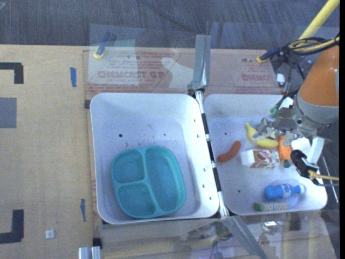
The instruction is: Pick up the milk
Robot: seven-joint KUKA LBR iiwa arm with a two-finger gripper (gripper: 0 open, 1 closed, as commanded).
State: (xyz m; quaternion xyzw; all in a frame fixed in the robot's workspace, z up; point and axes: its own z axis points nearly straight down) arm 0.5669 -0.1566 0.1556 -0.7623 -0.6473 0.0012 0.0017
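The two bins [145, 104] look like smooth white plastic, the teal divided plate [148, 181] matt plastic, the milk [261, 157] printed carton paper, and the surface [43, 161] pale bare wood.

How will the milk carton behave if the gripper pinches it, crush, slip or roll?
The milk carton lies flat on its side in the right bin, so it probably won't roll or tip. Looks like a small toy carton: likely light. Its flat faces should suit a pinch, though they may be slick. The banana crowds it.
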